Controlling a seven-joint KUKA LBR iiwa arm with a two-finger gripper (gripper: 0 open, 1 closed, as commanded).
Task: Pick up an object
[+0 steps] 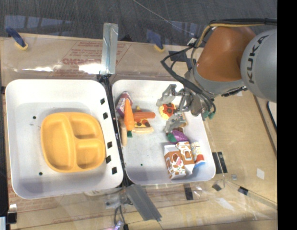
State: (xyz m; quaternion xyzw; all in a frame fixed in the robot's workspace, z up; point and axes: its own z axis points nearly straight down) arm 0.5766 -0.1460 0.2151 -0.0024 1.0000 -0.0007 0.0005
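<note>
Lying upright-in-frame: carrot (128,114), tip upward

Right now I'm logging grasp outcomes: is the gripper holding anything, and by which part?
Cannot be told. The gripper sits low in the right bin over a small yellow-and-red toy, but no object is clearly seen held.

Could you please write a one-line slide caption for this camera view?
KUKA arm's gripper poised over toy food in the right bin; yellow divided plate in the left bin.
</note>
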